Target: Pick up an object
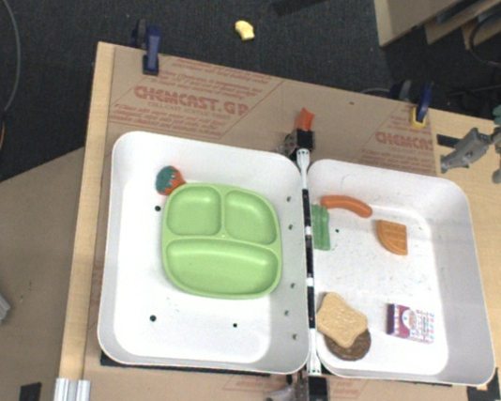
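In the right bin [466,278] lie an orange-red sausage [346,204], a green stick [322,228] against the divider, an orange waffle piece [394,237], a purple packet [411,323] and a tan bread slice [341,319] resting on a brown disc [351,347]. My gripper [484,160] hovers beyond the right bin's far right corner, over the cardboard. It is open, with nothing between its two grey fingers [461,150].
The left bin [120,297] holds a green divided plate [222,241] and a small teal-and-red toy [169,179] at its far left. Blue clamps [150,47] pin the cardboard base at the back. A yellow scrap [245,29] lies on the dark floor.
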You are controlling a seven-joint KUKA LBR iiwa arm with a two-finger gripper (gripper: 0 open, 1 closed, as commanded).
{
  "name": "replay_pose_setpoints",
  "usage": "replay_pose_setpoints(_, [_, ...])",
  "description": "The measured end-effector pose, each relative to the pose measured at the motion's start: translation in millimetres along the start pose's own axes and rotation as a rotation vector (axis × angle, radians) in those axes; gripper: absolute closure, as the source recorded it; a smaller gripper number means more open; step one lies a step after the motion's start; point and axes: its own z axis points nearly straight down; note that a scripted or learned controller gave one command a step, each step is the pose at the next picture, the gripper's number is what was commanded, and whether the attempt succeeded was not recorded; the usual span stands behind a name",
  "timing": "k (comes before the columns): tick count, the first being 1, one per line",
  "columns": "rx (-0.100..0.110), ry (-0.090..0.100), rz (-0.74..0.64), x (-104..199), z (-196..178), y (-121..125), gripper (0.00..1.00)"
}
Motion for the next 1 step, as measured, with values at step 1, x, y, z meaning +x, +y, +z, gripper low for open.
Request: replay_pose_setpoints(1, [0.018, 0.007, -0.001, 47.7, 171.0, -48.0, 0.00])
